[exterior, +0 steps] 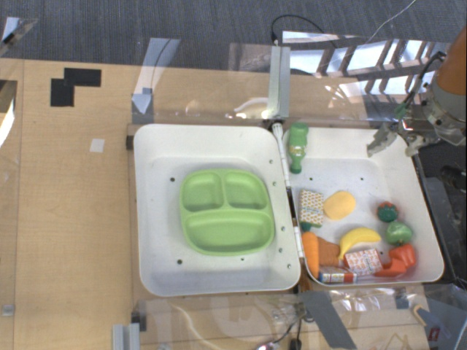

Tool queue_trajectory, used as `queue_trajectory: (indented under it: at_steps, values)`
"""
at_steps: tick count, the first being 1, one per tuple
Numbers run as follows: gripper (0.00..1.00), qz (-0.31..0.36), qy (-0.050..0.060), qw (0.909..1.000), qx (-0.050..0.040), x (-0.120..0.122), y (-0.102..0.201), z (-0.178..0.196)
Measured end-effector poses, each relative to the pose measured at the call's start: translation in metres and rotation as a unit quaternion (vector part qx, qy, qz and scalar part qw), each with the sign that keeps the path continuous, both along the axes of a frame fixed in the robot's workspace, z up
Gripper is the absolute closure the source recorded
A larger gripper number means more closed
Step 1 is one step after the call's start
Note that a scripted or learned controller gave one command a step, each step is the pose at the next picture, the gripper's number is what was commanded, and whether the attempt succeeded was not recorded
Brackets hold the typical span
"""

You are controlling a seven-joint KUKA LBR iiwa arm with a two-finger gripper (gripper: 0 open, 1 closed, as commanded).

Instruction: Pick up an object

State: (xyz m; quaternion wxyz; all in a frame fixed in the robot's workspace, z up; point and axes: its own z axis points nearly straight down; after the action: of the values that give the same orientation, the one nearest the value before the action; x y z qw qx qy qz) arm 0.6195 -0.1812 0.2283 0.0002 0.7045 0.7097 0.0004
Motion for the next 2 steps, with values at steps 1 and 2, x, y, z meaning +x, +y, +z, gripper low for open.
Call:
queue_trajectory:
  at_steps: [1, 2]
  values:
    - [0.00, -0.038, 0.001, 0.9993, 0.0006, 0.030, 0.051, -0.120]
    - [0.00, -0.010, -0.001, 0.9999, -0.0002, 0.047, 0.089, -0.138]
